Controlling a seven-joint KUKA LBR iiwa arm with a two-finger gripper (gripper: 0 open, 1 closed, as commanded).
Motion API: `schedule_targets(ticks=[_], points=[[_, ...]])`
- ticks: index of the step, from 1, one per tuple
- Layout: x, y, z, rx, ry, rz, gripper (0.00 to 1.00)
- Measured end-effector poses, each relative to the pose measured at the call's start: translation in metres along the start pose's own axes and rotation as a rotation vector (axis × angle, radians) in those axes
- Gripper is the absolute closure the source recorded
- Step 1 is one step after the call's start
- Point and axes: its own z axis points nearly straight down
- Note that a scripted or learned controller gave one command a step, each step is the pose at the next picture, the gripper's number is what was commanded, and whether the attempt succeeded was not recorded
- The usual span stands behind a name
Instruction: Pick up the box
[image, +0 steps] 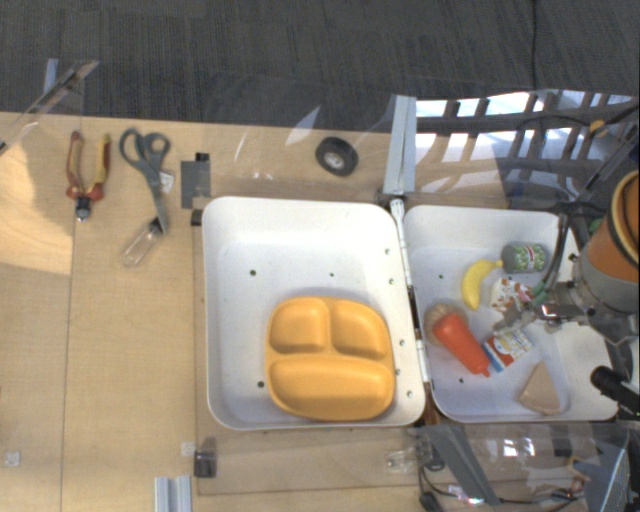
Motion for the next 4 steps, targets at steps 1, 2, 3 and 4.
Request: schedule_targets(ticks=[1, 2, 3, 4], points=[[0.014, -0.005, 0.059, -0.026, -0.013, 0.009, 0.00], [0.018, 0.002, 0.045, -0.040, -0.010, -0.001, 1.00], [0.062, 0.044, -0.094, -0.004, -0.001, -0.045, 1.00], [0.062, 0.044, -0.094, -0.004, -0.001, -0.044, 0.00]])
